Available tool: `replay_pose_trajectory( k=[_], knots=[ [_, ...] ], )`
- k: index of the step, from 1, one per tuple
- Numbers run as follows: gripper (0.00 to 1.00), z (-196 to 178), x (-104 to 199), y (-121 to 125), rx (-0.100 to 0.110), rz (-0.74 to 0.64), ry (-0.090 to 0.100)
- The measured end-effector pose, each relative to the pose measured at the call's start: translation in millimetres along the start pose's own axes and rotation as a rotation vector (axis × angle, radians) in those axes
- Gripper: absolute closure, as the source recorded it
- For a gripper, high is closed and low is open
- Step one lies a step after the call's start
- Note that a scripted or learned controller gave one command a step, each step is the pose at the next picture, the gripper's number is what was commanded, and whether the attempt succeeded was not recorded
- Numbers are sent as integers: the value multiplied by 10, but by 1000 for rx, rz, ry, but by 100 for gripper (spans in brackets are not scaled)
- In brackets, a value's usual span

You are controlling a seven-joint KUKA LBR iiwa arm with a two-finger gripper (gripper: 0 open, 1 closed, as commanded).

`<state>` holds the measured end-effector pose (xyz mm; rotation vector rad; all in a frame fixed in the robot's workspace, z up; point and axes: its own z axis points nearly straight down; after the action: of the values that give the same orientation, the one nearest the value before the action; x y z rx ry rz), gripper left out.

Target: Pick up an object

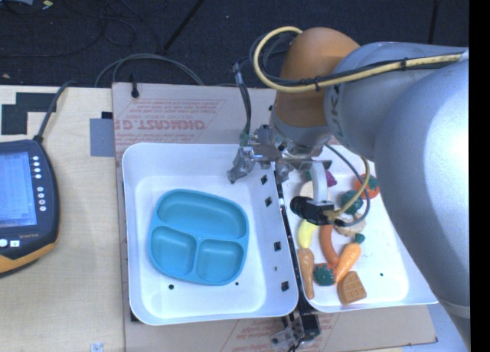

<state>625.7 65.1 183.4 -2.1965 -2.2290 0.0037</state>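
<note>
Several toy foods lie in the right bin (398, 278): a yellow piece (306, 233), two orange carrots (328, 243) (349, 260), a brown-orange piece (306, 270), a small green piece (323, 274) and a tan waffle-like square (352, 289). A purple piece (331, 178) and an orange-and-green piece (366, 188) sit further back, partly under the arm. My gripper (268, 161) hangs low over the far end of the wall between the two bins, just behind the food pile. Nothing can be seen held in it.
The left bin (142, 190) holds a blue three-compartment plate (200, 236). A teach pendant (23, 197) lies on the bench at the far left. The arm's big grey body (413, 151) covers the right bin's back and right side. Cardboard lies under the bins.
</note>
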Motion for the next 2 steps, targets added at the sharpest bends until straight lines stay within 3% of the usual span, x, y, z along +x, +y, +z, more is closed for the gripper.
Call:
replay_pose_trajectory(
  k=[1,2],
  knots=[
    [0,-69,398,-353,1,9,-6],
    [100,-130,365,-342,7,12,-9]
  ],
)
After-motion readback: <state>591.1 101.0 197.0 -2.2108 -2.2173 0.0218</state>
